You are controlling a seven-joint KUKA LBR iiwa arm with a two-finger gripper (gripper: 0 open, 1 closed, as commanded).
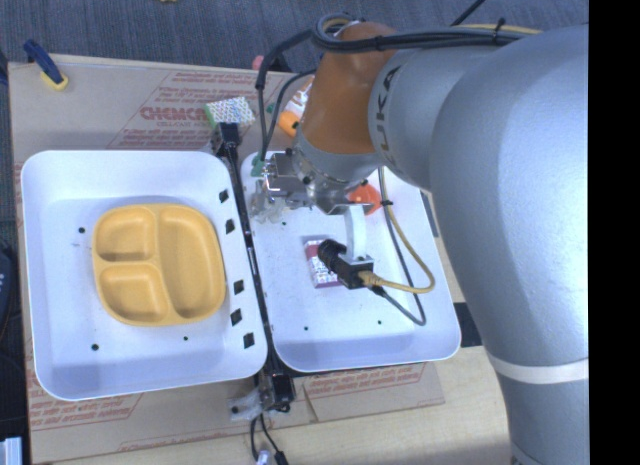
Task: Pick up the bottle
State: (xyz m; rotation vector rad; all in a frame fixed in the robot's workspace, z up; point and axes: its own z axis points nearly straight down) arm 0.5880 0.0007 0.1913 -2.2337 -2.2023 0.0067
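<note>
bins (60,353): smooth white plastic | tray (158,263): matt yellow plastic | arm (500,153): smooth grey, slight sheen

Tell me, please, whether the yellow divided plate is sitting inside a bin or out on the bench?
Inside: the yellow divided plate lies flat within the left bin, white floor showing all around it.

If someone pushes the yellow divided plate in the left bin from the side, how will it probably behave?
The yellow divided plate looks like rigid moulded plastic, so it would probably keep its shape. It lies flat and low on the smooth white floor of the left bin, so it would likely slide rather than tip or roll.
</note>
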